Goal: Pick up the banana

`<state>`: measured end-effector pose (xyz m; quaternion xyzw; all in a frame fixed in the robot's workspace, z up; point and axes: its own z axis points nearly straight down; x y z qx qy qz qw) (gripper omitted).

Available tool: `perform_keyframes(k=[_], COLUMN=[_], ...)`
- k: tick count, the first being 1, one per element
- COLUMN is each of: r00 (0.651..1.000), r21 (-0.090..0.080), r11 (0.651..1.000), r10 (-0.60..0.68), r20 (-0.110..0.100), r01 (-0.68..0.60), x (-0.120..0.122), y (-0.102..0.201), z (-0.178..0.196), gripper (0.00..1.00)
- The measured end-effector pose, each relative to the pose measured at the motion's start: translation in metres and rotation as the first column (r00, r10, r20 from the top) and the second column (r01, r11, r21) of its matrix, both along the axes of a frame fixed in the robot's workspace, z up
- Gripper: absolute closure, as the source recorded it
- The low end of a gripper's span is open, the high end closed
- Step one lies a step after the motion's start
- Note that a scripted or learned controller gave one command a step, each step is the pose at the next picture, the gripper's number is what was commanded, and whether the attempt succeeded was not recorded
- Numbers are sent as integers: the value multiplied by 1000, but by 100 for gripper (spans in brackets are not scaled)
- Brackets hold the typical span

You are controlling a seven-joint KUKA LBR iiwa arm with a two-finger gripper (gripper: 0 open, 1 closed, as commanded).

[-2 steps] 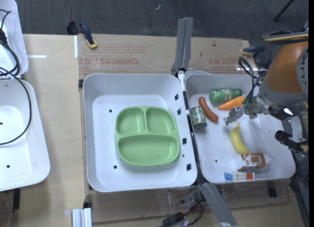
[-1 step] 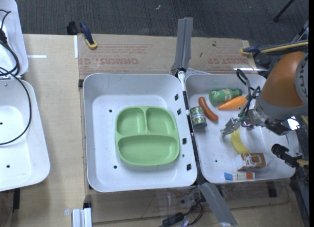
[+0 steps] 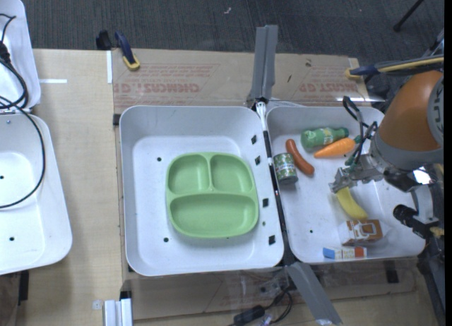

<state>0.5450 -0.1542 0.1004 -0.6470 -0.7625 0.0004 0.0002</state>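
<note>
Landmark = green divided plate, sitting mid-floor of the left bin. Everything else is to its right, in the right bin.

Just right of the plate, past the bin divider: small can standing upright, sausage lying just beside it. Further right and up from the plate: green bottle on its side, carrot just below it.

Banana lies flat on the right bin floor, well right of the plate, roughly level with the plate's lower compartment. Below it: small brown carton and a flat box near the front wall.

Gripper hangs at the banana's upper end, right on top of it. Claw state: cannot tell, too cluttered and small to read.
</note>
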Motion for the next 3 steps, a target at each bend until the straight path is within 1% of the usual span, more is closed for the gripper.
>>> perform_keyframes(k=[1,2,3], r00=[998,998,997], r21=[-1,-1,-3], r11=[998,998,997], r10=[-65,-65,76], r20=[1,0,7], r01=[65,65,-76], x=[65,65,37], y=[40,40,28], z=[73,72,-6], gripper=[100,0,0])
